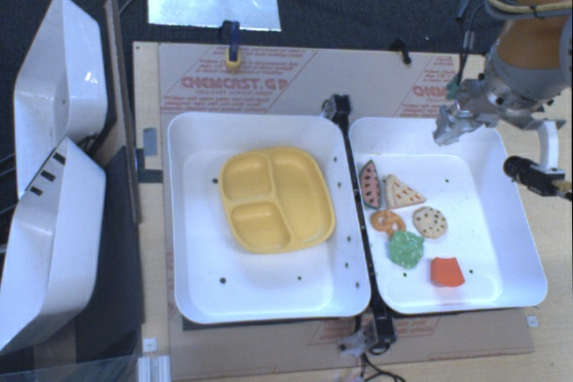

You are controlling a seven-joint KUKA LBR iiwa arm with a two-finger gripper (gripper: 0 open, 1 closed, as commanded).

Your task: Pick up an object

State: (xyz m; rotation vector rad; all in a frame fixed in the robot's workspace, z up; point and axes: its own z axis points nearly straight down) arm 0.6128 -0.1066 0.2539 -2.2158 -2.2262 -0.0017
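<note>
Currently —
Gripper (448,129): over right bin's (515,282) far rim; finger state cannot tell.
Toys: watermelon (370,184), cookie (430,222), red block (447,272).

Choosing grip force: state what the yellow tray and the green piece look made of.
Yellow tray: probably moulded hard plastic, smooth with a soft sheen, with three formed compartments. Green piece: bumpy and slightly glossy, likely plastic or rubber toy food; the view leaves its softness open.

Two white bins (192,192) sit side by side. One yellow divided plate (277,198) lies in the left bin. Six toy foods lie in the right: watermelon slice (369,184), sandwich wedge (403,191), pretzel (387,221), cookie (430,222), green lettuce piece (406,248), orange block (447,272).
</note>
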